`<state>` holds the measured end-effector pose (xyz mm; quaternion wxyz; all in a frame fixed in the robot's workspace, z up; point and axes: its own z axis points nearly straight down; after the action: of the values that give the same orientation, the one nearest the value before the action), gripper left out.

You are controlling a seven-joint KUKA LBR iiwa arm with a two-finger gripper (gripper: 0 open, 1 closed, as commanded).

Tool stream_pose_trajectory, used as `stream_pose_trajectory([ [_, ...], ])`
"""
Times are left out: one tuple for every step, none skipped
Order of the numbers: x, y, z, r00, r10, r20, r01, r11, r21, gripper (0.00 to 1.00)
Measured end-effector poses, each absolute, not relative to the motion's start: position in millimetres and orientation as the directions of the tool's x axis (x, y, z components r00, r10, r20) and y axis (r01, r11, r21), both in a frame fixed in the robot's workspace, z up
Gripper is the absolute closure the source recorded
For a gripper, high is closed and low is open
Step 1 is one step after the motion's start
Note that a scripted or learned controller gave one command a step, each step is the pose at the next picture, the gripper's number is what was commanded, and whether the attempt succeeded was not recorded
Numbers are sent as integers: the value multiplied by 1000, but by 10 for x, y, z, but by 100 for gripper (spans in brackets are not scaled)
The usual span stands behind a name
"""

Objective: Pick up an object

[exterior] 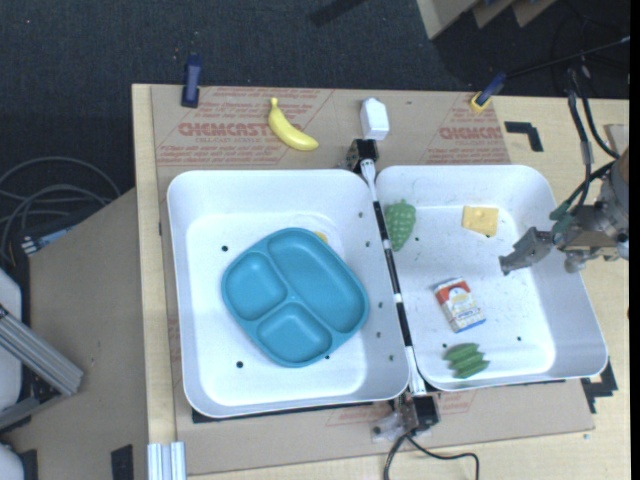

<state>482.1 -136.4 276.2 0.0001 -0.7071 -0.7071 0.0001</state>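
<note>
Over the right bin's (570, 353) right edge — gripper (522, 258), finger state unclear; small carton (459, 304) near centre, yellow block (481, 219) toward its far edge.

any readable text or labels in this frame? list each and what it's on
"CHEMCAST": red print on the brown board behind the left bin; the smaller red lines beneath it are too blurred to read.
"CHEMCAST": same red print on the board behind the right bin, partly hidden by the bin's rim.
Small carton in the right bin: red and white printing, too small to read.
</note>
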Motion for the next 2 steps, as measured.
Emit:
stream_pose_trajectory([
  [5485, -996, 1448, 0, 1000, 1, 1000, 1, -3, 0],
  [5287, -952, 842, 1, 1000, 1, 1000, -1, -2, 0],
])
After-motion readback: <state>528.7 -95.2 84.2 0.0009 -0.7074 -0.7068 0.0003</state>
